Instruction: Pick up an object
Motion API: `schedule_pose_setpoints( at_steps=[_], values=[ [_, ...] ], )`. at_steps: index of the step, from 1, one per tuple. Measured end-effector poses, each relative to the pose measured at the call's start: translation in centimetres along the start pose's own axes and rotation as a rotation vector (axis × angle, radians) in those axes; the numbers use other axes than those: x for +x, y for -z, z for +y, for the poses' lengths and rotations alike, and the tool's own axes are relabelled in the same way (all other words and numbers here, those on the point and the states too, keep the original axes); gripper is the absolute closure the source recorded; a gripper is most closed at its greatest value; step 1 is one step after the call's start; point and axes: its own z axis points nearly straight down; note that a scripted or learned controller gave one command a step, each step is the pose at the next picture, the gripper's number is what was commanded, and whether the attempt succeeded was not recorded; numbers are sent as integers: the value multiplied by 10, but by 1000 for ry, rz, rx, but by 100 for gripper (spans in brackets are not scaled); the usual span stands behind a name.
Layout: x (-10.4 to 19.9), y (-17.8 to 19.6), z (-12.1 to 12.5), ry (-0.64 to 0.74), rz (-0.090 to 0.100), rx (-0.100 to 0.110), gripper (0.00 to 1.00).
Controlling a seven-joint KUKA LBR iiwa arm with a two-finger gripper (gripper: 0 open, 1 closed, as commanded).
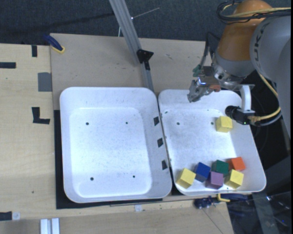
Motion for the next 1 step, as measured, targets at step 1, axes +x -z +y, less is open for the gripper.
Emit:
schedule_pose_setpoints(
  at_steps=[1],
  values=[
    [50, -3, -34, -1, -1, 3, 100]
  ],
)
